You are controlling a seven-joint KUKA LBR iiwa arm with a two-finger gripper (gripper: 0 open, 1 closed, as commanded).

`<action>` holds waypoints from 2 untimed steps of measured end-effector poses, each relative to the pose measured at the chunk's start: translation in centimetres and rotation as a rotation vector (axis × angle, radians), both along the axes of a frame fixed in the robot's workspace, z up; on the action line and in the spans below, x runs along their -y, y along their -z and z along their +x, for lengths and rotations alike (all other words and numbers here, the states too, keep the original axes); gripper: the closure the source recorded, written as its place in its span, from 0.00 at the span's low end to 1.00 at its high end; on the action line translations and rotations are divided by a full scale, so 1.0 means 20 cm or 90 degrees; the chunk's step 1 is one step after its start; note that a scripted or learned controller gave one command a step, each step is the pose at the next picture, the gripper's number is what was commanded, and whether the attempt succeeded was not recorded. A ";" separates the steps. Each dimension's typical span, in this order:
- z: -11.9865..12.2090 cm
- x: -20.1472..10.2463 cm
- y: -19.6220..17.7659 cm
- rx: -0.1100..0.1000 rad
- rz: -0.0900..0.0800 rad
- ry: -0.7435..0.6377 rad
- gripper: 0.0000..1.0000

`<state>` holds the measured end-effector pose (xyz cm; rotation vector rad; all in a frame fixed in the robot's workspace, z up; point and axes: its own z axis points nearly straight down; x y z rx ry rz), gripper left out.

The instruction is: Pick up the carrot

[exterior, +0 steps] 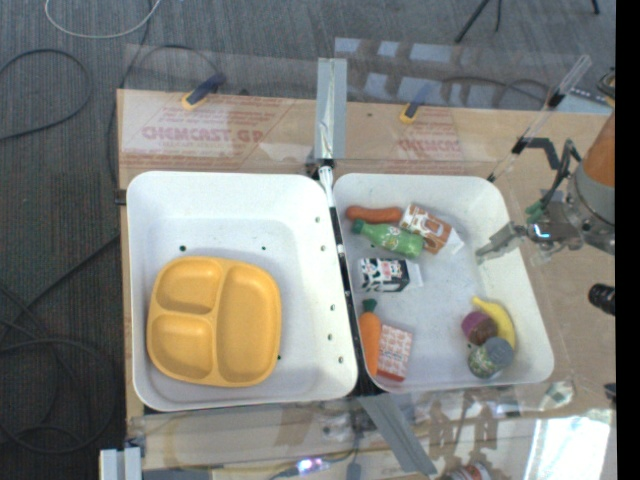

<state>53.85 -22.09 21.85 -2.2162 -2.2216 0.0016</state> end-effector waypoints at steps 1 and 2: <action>-0.05 -0.38 0.65 0.007 -0.004 -0.139 0.00; -0.24 -0.56 0.65 0.013 -0.004 0.015 0.00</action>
